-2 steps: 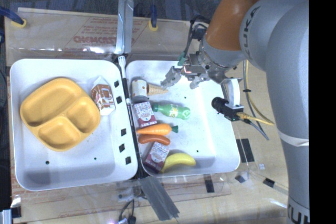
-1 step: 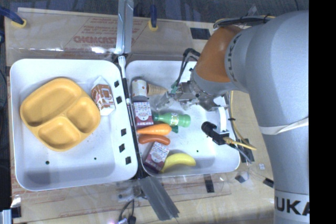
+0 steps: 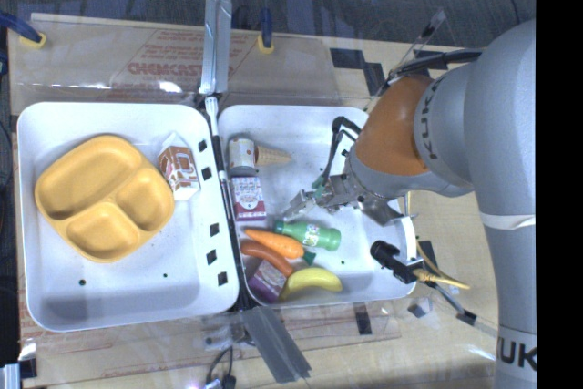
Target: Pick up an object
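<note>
Two shallow white plastic bins sit side by side on the bench [image 3: 455,323]. Left bin [image 3: 55,287]: one yellow three-compartment plate [image 3: 102,195], rounded and matte, with a small brown-and-white carton [image 3: 179,167] just beside its right edge, near the divider. Right bin [image 3: 301,118]: a cluster along the left wall and front. From the rear, a metal can [image 3: 241,154] on its side, a tan cone [image 3: 271,157] pointing right, and a flat red-and-white packet [image 3: 248,199]. Further front, a glossy orange carrot [image 3: 271,242] lies at a slant, touching a green bottle [image 3: 311,236] with a white label lying on its side. A curved yellow banana [image 3: 312,281] and a purple item [image 3: 265,281] rest at the front wall. The grey arm [image 3: 492,159] with its orange band [image 3: 396,127] reaches in from the right, wrist bent down over the right bin. The tool [image 3: 305,201] hangs just above the bottle's neck end; its thin metal fingers stand apart, nothing between them.
</note>
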Motion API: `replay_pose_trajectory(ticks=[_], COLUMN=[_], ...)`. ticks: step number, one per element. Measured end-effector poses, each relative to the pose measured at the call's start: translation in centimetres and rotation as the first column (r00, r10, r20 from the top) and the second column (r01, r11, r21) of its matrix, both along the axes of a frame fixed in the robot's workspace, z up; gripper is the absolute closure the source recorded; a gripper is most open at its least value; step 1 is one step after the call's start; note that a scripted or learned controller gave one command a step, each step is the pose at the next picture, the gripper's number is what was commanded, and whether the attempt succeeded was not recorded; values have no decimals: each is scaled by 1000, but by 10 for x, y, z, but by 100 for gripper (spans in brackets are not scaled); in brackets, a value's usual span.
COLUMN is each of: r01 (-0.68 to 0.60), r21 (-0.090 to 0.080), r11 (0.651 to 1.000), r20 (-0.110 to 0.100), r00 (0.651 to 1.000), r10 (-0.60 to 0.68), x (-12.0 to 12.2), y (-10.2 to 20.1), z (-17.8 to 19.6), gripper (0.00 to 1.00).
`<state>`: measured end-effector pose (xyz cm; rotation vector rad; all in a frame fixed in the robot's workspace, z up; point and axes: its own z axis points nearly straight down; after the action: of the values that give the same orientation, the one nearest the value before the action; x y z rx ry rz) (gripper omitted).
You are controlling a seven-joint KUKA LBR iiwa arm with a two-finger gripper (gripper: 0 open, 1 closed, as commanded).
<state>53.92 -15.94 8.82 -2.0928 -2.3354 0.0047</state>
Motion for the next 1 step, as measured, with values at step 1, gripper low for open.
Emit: replay_pose_trajectory(ticks=[1], r01=[0], r21=[0], r11=[1000], r20=[0], r00=[1000], r10=[0], x=[0], y=[0], z=[0], gripper=[0])
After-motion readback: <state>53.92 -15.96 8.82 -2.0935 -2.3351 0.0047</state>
